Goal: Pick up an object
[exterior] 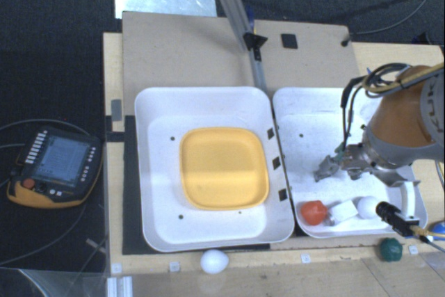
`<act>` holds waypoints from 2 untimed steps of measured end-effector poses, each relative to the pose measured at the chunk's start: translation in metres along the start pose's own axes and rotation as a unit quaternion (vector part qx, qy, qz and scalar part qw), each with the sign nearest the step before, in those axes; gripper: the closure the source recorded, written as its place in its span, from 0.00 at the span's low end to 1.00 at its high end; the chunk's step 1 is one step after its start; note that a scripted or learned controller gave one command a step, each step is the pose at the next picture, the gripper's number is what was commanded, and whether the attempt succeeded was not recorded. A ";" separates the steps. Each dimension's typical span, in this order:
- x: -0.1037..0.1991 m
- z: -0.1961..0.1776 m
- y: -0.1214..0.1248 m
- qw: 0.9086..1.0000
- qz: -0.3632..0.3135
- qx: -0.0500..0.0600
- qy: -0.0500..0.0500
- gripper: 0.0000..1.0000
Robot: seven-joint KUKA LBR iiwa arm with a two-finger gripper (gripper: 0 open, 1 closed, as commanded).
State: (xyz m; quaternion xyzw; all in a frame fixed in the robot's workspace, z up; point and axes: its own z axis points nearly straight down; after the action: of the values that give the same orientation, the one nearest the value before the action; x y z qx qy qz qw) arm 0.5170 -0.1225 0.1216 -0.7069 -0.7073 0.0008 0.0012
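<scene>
The gripper (332,168) hangs over the right bin (306,115), mid-right of frame; I cannot tell its jaw state. A red ball (313,212) lies at that bin's lower edge, a yellow plate (224,167) in the left bin (156,149).

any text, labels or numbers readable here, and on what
None can be read.
Pendant left of the bins: lit screen and buttons, too blurred to read.
Black tag on the board above the bins: no legible marks.
Yellow plate, red ball and white bins: plain, no print seen.
</scene>
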 end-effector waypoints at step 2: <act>0.002 -0.055 0.001 1.000 0.000 -0.003 -0.001 1.00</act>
State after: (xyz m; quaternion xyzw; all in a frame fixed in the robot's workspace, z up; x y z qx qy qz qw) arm 0.5178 -0.1206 0.1764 -0.7068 -0.7074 -0.0012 -0.0016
